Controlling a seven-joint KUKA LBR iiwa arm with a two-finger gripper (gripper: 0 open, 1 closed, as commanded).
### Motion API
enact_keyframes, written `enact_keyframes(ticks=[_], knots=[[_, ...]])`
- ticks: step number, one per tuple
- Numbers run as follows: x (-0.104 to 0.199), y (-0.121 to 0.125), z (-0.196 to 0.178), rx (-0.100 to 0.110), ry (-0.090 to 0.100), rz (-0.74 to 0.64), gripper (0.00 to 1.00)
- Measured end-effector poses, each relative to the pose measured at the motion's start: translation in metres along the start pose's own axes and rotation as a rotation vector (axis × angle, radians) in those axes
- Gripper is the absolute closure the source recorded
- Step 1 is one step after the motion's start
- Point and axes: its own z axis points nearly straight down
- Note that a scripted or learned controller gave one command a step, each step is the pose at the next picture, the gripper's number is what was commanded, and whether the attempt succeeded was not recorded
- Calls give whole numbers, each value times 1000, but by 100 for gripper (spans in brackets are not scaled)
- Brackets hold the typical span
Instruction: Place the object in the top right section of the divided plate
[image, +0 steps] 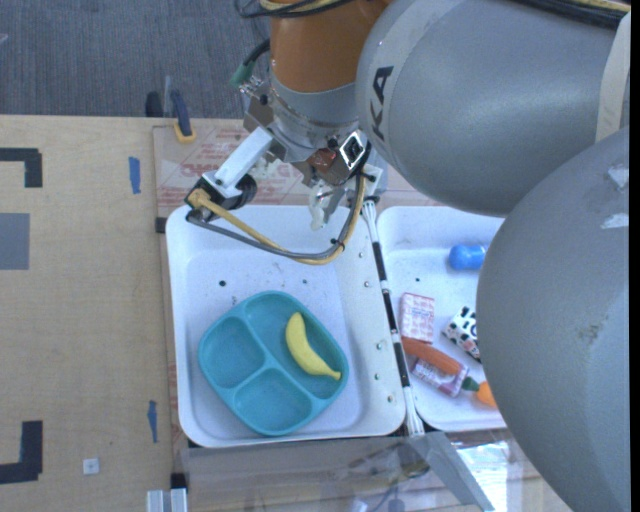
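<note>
A teal divided plate (265, 365) is seen in the left bin (200, 250), toward the bin's near edge. A banana (310, 347) is found lying in the plate's right section, along the rim, its tip reaching toward the near right side. The other two sections of the plate are seen bare.

The gripper (322, 205) is held over the far edge of the left bin, near the bin's far right corner, well apart from the plate and the banana. Nothing is seen between the fingers; whether they are spread or pressed together cannot be told, since they are small and partly masked by the wrist and a yellow cable (275, 245) that is looped down across the bin floor.

In the right bin (420, 235), a blue ball (465, 257) is seen near the far edge, with a red-and-white packet (417, 317), a black-and-white toy (462, 328) and a carrot (438, 360) nearer the near edge. Much of that bin is covered by the grey arm (520, 110).
</note>
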Motion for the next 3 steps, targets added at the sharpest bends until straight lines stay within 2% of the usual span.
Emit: enact_keyframes(ticks=[1, 2, 3], knots=[[23, 42, 132, 0, 4, 345, 0], [27, 48, 216, 0, 6, 568, 0], [23, 43, 121, -2, 7, 682, 0]])
